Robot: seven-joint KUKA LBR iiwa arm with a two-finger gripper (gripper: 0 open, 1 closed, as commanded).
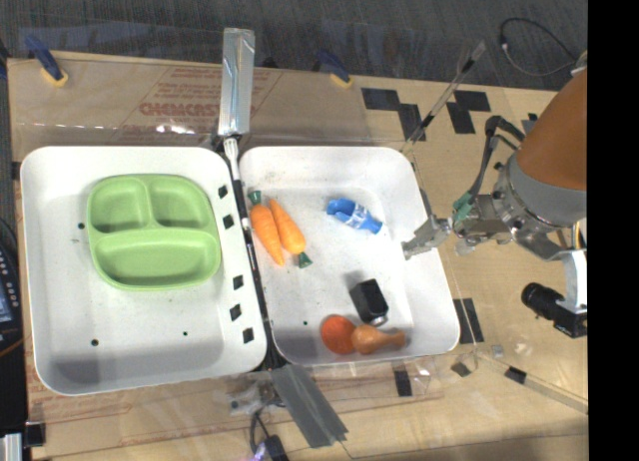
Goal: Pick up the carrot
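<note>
Two orange carrots lie side by side near the left wall of the right bin (419, 190). The left carrot (265, 233) and the right carrot (289, 230) touch each other, and green stubs show at their ends. My gripper (423, 237) hangs over the bin's right rim, well to the right of the carrots and apart from them. Nothing is seen in its grasp. Behind it, the grey wrist and the orange band reach in from the right.
Also in the right bin are a blue crumpled object (353, 216), a small black block (369, 299), and a red-orange fruit (338, 333) against a tan piece (379, 339) at the front. A green divided plate (155, 230) sits in the left bin (60, 349).
</note>
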